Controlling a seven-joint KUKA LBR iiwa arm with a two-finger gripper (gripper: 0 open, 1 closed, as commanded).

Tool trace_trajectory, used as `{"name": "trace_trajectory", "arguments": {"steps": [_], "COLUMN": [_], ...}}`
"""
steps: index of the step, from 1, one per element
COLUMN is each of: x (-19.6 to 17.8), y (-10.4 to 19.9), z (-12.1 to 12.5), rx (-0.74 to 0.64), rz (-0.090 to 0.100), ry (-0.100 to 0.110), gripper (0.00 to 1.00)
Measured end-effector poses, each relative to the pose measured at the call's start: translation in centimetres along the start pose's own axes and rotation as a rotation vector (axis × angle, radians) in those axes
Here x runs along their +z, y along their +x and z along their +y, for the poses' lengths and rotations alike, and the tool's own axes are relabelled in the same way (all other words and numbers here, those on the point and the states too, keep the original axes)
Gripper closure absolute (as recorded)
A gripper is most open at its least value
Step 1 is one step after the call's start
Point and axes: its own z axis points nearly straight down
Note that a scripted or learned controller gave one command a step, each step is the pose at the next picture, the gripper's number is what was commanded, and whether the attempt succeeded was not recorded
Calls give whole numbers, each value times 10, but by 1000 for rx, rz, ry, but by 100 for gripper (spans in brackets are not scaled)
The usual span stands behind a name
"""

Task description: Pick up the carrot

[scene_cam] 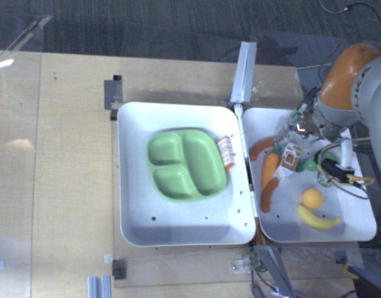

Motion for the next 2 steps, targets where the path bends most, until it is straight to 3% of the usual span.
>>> {"name": "trace_trajectory", "arguments": {"steps": [1,2], "x": [-11,-1], "y": [1,10], "z": [3,25], "rx": [-5,-361], "rz": [0,-1], "ry": [-7,-2], "gripper": [100,100]}}
